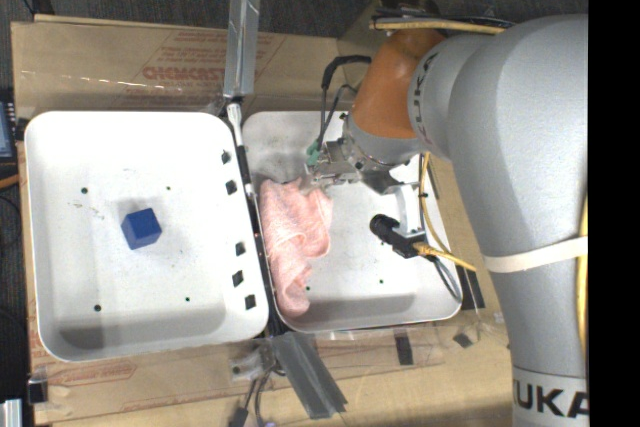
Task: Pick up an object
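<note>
A pink crumpled cloth (293, 240) lies along the left side of the right bin (400, 310). My gripper (322, 171) hangs over the cloth's upper end, close to or touching it; the wrist hides the fingertips. A small blue cube (141, 227) rests in the left bin (60, 205), left of its middle and far from the gripper.
A divider with black clips (240, 245) separates the two bins. The grey arm with its orange band (390, 95) covers the right bin's upper right part. Cardboard (130, 55) lies under and behind the bins.
</note>
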Available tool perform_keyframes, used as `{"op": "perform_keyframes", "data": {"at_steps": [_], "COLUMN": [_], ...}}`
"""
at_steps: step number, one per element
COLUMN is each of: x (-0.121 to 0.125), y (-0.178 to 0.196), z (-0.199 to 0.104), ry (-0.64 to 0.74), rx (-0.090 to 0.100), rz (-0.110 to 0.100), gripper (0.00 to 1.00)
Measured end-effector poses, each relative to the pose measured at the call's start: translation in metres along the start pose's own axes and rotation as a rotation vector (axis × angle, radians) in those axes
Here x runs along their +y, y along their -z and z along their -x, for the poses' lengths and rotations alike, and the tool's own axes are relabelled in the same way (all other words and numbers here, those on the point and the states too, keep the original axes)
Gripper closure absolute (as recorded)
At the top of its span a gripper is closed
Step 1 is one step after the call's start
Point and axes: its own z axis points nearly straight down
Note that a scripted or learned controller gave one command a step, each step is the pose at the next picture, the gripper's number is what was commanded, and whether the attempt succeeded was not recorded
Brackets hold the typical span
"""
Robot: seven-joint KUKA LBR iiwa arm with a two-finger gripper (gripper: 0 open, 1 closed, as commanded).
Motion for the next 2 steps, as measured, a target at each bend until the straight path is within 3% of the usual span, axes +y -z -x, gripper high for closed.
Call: {"op": "perform_keyframes", "data": {"at_steps": [1,2], "x": [0.01,0.012], "y": [0.091,0.108], "z": [-0.037,-0.019], "ry": [0.244,0.325], "rx": [-0.001,-0.001], "rz": [0.006,0.003], "gripper": [1.0,1.0]}}
